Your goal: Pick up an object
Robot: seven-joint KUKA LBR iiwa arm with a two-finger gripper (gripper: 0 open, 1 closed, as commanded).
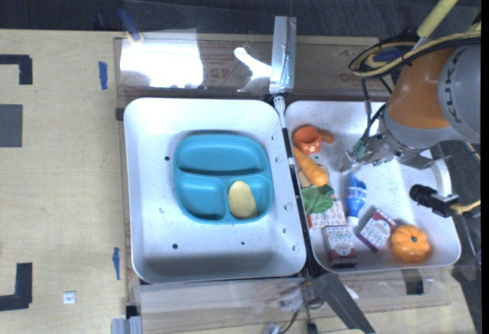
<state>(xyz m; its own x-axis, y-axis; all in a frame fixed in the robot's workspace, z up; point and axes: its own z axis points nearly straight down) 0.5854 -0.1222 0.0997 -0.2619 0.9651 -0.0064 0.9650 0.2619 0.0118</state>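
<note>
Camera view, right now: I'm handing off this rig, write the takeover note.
Hand: low over the right bin, near its back; whether it grips anything cannot be told.
Right bin holds: orange cup, carrot, blue bottle, two small cartons, small pumpkin, green leafy piece.
Left bin: blue divided tray with a yellow lemon-like item in its lower right compartment.
Done: nothing visibly lifted.
Left: grasp and raise one object.

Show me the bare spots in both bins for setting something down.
Left bin: white floor all around the blue tray. Right bin: crowded along its left wall and front; bare floor lies between the blue bottle and the right rim.
</note>
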